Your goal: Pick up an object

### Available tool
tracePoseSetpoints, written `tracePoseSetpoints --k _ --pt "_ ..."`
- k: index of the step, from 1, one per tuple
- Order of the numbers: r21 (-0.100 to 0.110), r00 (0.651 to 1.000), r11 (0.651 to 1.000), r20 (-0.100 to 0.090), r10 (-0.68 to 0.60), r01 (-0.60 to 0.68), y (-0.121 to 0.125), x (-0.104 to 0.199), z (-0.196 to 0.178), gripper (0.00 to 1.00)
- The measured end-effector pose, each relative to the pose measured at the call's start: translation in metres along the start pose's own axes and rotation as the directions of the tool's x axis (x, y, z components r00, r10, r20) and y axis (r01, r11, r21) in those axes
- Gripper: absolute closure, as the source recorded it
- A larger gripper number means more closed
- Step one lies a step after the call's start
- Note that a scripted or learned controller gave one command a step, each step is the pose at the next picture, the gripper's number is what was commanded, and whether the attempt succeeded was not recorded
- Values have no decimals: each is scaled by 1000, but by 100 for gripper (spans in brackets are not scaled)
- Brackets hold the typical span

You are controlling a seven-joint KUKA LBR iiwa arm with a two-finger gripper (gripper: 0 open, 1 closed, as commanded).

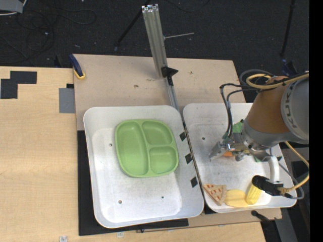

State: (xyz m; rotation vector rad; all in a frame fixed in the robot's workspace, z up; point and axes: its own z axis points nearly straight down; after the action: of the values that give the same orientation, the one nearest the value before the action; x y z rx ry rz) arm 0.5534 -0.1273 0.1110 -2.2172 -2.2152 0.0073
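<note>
Robot lab / test bench, not a home.

Grey arm (pixel 282 115) w/ orange band enters from right, loose cables at its wrist. Two white bins (pixel 101 185) side by side on a plywood bench (pixel 40 155), centre frame. Bare alu. post (pixel 155 39) rises at top centre, dark carpet (pixel 75 19) w/ trailing cables behind. Toy-like plastic items: green tray (pixel 146 147) centre-left.

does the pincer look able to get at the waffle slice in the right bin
Probably yes. The waffle slice lies flat near the right bin's front left corner, uncovered, with the pincer just above it in view; the nearby wall may crowd it.
</note>
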Motion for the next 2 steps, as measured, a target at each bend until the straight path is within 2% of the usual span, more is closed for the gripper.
tracePoseSetpoints --k 1,2 --pt "-3 1000 1000 1 5 -5 1 -2 -12 100" --pt "-10 1000 1000 2 1 -1 -2 0 -55 100"
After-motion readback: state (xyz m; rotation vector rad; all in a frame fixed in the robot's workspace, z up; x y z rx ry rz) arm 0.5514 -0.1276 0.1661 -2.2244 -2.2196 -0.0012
